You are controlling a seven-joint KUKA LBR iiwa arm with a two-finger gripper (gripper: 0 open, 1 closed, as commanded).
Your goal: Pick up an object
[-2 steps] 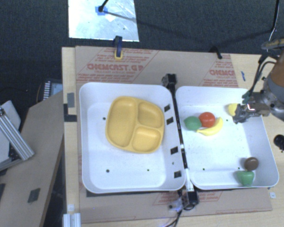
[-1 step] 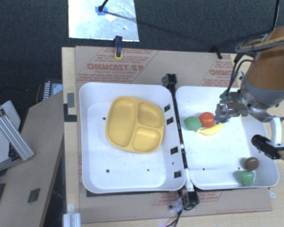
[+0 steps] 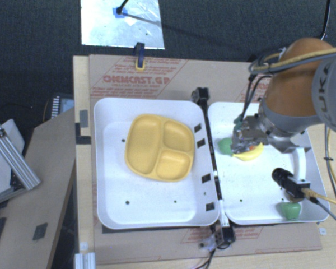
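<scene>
left of the tool (image 3: 245, 143), the yellow divided tray (image 3: 159, 147) looks like smooth plastic with a soft sheen, lying in a white bin (image 3: 109, 200) of smooth, faintly glossy plastic. the yellow piece (image 3: 251, 153) right under the tool looks smooth too. the desk (image 3: 173, 74) beyond is matt brown cardboard with red print. the arm (image 3: 294, 83) above the tool has a glossy orange shell.
</scene>
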